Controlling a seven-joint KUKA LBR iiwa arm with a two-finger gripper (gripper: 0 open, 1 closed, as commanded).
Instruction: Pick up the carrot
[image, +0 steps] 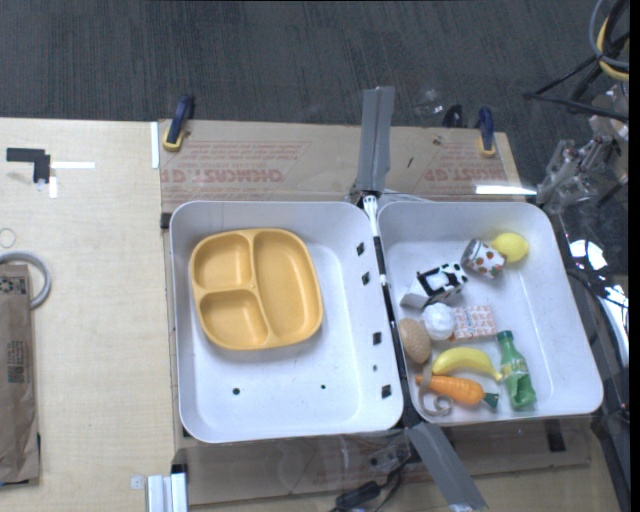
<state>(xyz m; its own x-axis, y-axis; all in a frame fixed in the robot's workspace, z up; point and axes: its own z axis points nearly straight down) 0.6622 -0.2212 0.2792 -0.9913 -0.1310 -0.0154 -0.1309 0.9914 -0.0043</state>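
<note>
Camera view: cardboard (300, 160) printed "CHEMCAST GP", mirrored.

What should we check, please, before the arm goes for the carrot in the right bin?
1. Carrot lying in the right bin, near its front edge: ok.
2. Carrot top unobstructed: ok.
3. Space around the carrot: not ok; banana sits just behind it, green bottle near its leafy end.
4. End effector state: cannot tell.
5. Yellow tray in the left bin, away from the carrot: ok.
</note>
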